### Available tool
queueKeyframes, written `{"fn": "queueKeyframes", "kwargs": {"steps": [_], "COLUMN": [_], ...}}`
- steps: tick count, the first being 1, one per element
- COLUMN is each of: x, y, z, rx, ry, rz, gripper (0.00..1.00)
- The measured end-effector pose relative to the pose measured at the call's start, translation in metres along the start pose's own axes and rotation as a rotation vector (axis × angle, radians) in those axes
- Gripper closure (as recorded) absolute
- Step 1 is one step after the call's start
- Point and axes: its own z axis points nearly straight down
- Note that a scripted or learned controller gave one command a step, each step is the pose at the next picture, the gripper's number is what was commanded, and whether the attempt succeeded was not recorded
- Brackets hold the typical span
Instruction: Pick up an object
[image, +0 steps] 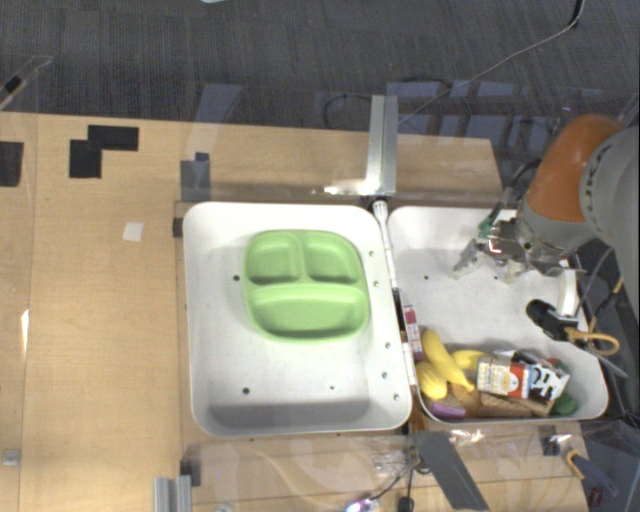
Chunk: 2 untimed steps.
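Note:
The right bin (450, 245) holds a pile of objects in its near corner. It includes yellow bananas (440, 362), a small juice carton (497, 377), a black and white box (545, 379), a purple piece (449, 408) and a green piece (565, 404). My gripper (487, 264) hangs over the bare far part of this bin, well behind the pile. Its two fingers are spread open and point down-left with nothing between them.
The left bin (215, 380) holds a green divided plate (303, 283). A metal post (383, 140) stands behind the wall between the bins. The arm's orange band (565, 170) is at the far right, with black cables (555, 318) beside the right bin's edge.

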Motion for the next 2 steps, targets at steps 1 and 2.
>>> {"fn": "queueKeyframes", "kwargs": {"steps": [1, 2], "x": [0.035, 0.012], "y": [0.041, 0.043], "z": [-0.02, -0.025], "rx": [0.007, 0.007], "ry": [0.001, 0.0], "rz": [-0.057, -0.126], "gripper": [0.0, 0.0]}}
